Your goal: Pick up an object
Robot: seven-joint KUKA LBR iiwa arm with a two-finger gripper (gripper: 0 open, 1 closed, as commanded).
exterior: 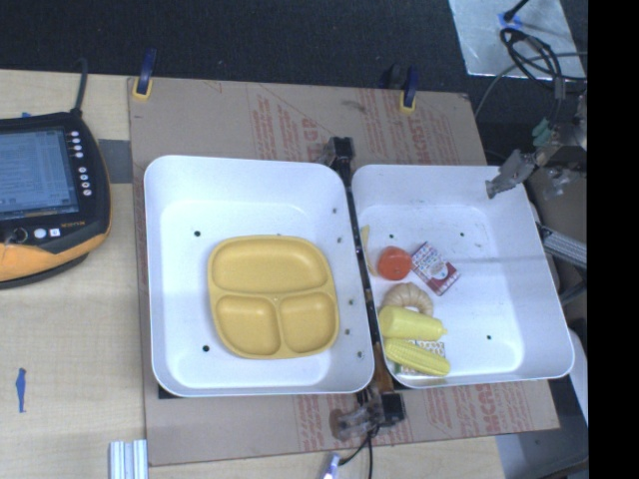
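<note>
The right white bin (519,297) holds a cluster of objects near its left wall. A red tomato (393,262) lies beside a red and white packet (434,267). Just below them is a tan ring-shaped bagel (407,295), then a yellow corn cob (411,323) and a second yellow piece (417,357) at the bin's front left corner. My gripper (511,173) hovers at the right bin's far right corner, well away from the objects, with nothing seen in it.
The left white bin (180,208) holds a yellow divided plate (272,294). A teach pendant (45,193) lies on the bench at far left. Clamps (407,86) pin the cardboard sheet at the back. Cables hang at the upper right.
</note>
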